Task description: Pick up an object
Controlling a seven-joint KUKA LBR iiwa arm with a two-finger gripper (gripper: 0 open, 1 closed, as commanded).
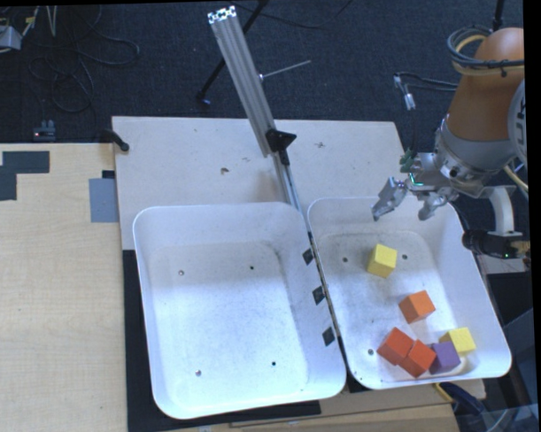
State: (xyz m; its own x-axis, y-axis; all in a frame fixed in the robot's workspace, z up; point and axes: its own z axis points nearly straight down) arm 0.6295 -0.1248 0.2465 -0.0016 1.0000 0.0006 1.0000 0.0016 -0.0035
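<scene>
Over the right bin's (482,283) back edge our end effector (404,202) hangs spread wide and empty, so we could easily miss the yellow cube (382,260).

Grey arm (481,146), orange band (483,88), pale metal fingers (385,200).
</scene>
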